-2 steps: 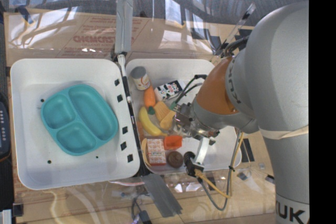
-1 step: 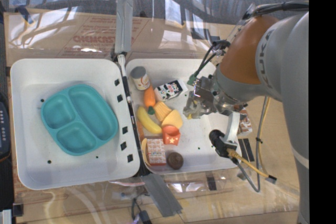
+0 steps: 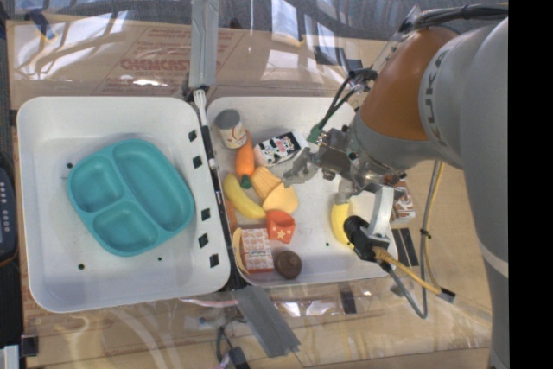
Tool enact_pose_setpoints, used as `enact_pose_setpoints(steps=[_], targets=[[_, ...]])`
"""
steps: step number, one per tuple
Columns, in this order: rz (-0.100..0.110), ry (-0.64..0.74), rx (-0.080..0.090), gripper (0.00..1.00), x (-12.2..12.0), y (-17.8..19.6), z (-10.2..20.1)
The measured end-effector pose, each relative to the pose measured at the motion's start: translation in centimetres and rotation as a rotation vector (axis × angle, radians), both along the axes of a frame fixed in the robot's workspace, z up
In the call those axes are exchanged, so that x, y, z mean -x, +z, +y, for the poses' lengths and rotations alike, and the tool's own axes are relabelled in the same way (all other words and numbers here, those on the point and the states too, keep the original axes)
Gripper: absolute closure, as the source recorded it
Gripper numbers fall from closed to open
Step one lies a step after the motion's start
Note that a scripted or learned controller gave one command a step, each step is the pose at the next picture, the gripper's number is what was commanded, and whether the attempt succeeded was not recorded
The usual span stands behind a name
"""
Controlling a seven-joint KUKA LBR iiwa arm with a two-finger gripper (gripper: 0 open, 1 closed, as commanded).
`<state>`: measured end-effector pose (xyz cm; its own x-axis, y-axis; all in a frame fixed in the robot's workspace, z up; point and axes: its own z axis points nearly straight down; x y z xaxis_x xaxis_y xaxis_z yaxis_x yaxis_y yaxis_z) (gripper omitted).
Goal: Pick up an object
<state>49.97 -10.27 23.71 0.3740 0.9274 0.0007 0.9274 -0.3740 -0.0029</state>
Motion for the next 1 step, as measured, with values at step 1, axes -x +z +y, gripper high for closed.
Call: enact_pose_setpoints(steps=[1], targets=[[0.000,0.060,-0.001,0.00,0.53,-14.59,0.56]])
